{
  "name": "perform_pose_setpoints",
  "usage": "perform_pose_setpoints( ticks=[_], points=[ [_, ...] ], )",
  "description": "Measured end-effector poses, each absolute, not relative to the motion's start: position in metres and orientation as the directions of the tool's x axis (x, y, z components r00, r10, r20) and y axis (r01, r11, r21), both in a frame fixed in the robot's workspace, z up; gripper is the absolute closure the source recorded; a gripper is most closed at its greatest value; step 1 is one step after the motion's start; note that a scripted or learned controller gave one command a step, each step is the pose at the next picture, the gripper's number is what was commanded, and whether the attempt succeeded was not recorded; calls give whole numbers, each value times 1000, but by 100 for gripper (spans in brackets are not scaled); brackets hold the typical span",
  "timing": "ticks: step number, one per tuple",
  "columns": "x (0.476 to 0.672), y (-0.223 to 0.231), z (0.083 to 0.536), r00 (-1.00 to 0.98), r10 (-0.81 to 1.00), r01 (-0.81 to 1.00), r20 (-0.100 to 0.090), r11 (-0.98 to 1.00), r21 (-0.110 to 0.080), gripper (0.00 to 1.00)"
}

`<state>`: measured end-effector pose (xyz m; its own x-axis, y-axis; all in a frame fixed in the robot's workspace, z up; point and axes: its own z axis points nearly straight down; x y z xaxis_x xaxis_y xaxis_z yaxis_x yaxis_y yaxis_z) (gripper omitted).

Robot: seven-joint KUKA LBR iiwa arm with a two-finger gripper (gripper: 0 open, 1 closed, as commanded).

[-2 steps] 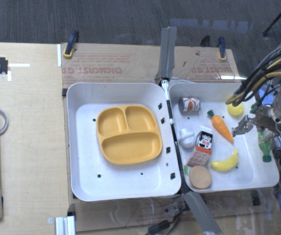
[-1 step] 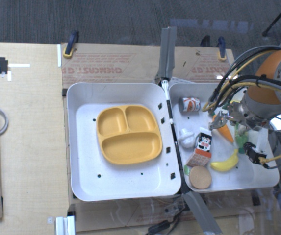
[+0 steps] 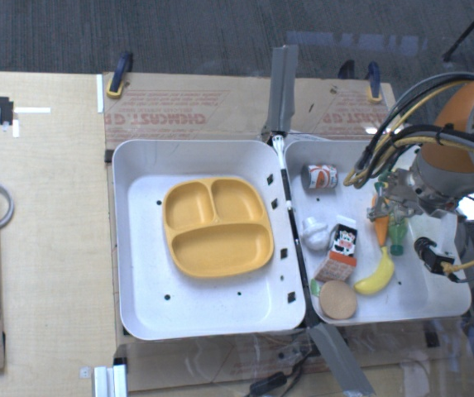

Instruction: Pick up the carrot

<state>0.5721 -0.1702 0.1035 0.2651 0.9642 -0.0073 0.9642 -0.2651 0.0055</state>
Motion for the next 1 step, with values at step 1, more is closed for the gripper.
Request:
perform_pose_setpoints(
  ticks=[1],
  points=[
    [610, -154, 212, 163, 987, 987, -3, -163, -1, 100]
  ],
)
